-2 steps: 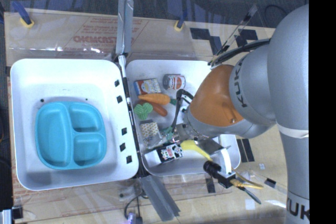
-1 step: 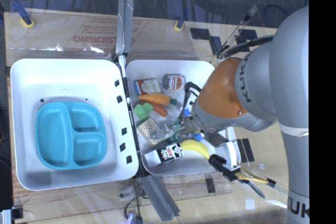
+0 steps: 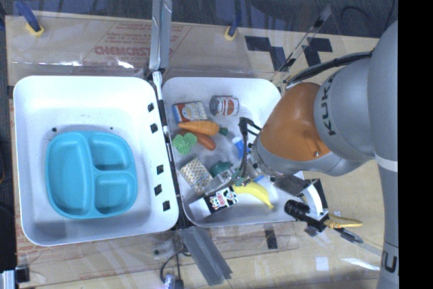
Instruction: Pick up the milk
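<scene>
Milk: the small black-and-white cow-patterned milk carton (image 3: 221, 199) lies on its side at the near edge of the right-hand shallow white bin (image 3: 177, 87), touching the near end of the yellow plastic banana (image 3: 256, 193) just to its right.
Why it lies so: judging by the jumble, the toys seem dumped loose, so the carton has settled flat against the near wall, which leaves little room on that side.
Neighbours: a beige speckled block (image 3: 195, 173) sits just left and farther back; an orange toy carrot (image 3: 199, 126), a green leafy toy (image 3: 183, 142) and a silver-and-red can (image 3: 224, 105) lie toward the far side.
Left bin: the light-blue sectioned plastic plate (image 3: 90, 173) rests alone in the left-hand white bin (image 3: 30, 91), well apart from the milk.
Arm: the grey arm's orange band (image 3: 292, 126) hangs over the right bin's right half, hiding what is beneath.
Gripper: the two-finger gripper (image 3: 241, 169) points down near the banana, just beyond the carton.
Jaws: their opening cannot be told here; nothing is visibly between them.
Likely catch: the wall and banana crowd the carton.
</scene>
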{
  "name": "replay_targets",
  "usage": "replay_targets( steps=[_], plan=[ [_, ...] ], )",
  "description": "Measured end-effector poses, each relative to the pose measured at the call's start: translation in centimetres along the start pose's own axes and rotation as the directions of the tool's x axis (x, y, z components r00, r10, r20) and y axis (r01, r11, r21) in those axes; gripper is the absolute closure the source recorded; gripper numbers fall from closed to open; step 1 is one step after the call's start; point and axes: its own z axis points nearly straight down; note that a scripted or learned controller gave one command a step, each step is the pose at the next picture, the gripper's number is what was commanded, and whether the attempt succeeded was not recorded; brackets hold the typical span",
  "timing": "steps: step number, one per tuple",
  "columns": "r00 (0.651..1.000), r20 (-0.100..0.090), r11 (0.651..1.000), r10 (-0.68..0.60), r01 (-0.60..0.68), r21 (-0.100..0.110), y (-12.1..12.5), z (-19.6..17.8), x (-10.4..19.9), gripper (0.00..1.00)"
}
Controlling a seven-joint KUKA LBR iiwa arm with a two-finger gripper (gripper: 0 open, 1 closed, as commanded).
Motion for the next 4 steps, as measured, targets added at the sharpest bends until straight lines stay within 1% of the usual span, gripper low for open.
replay_targets(
  steps=[1, 2, 3, 4],
  plan=[
    [1.000, 0.000, 1.000, -0.005, 0.005, 0.003, 0.0, -0.9, 0.0, 1.00],
    [0.991, -0.006, 0.991, -0.130, 0.130, 0.010, 2.2, -9.5, 5.1, 1.00],
    [0.997, -0.005, 0.997, -0.082, 0.082, 0.009, 3.2, -14.8, 5.7, 1.00],
    [0.993, -0.005, 0.993, -0.116, 0.116, 0.011, 4.6, -13.3, 10.5, 1.00]
  ],
)
